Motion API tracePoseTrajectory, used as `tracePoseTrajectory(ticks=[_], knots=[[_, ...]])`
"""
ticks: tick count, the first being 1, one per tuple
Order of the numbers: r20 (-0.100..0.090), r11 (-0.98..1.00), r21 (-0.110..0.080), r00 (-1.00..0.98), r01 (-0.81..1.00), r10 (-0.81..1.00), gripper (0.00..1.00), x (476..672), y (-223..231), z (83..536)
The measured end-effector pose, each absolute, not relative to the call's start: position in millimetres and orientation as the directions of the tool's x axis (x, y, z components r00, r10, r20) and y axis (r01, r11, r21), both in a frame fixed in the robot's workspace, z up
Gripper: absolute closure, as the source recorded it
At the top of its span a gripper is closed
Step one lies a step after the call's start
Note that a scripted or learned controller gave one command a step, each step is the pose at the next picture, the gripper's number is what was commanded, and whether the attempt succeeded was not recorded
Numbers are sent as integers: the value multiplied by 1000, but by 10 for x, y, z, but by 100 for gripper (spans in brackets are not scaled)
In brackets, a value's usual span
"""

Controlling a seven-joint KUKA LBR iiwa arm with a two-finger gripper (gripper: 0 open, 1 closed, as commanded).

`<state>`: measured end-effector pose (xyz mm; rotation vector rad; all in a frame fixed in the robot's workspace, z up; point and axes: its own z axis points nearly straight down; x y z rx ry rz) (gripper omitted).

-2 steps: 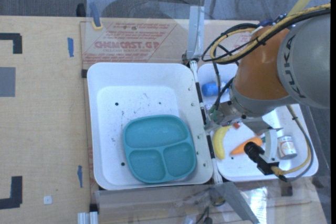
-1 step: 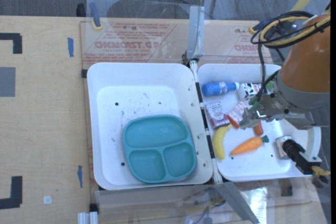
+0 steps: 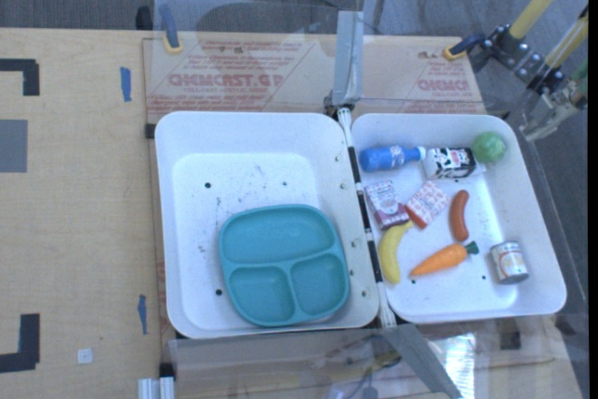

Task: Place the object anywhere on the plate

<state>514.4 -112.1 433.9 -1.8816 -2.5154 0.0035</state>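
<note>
Plate [image 3: 280, 264] sits in the left bin [image 3: 177, 201]; carrot [image 3: 439, 260], banana [image 3: 391, 249], sausage [image 3: 459, 214], can [image 3: 509, 261] crowd the right bin [image 3: 547, 285]. Risk: grabbing two or slipping. Gripper state: can't tell.

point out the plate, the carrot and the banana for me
plate [image 3: 280, 238]: camera view, on the floor of its large top compartment
carrot [image 3: 439, 261]: camera view, on the middle of its orange body
banana [image 3: 390, 252]: camera view, on the middle of its curved yellow length
</note>
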Motion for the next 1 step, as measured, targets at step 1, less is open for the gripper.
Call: tracePoseTrajectory(ticks=[1], knots=[[-1,283,-2,-283,959,959,0,5145,-1117,4337]])
